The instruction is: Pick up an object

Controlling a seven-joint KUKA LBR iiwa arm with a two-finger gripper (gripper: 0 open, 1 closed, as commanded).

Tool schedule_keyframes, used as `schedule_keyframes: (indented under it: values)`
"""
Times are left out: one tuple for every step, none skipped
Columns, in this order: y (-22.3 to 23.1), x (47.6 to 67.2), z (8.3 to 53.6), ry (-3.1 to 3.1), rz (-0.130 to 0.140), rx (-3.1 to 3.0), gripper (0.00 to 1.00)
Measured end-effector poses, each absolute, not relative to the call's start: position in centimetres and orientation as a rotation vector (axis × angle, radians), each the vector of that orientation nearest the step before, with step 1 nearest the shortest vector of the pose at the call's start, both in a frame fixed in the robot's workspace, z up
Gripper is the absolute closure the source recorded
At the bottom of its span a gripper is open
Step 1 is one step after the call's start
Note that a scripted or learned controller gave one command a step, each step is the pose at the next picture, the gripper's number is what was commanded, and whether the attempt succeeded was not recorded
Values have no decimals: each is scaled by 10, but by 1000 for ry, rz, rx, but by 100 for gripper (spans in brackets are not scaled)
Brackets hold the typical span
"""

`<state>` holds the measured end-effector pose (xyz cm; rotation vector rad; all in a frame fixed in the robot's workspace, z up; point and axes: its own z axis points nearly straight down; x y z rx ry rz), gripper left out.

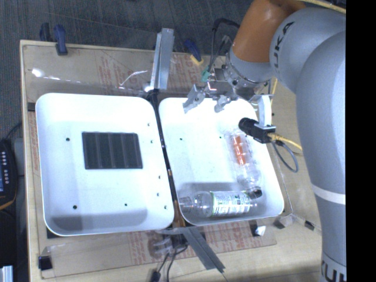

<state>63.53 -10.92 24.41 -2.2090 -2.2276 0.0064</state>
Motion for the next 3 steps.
schedule_keyframes:
  values:
    - [-190,600,219,-2511,3,-1884,0]
    - [-210,565,190,-2530,2,-1860,0]
    - [-209,579,156,-2572,3,-1796,0]
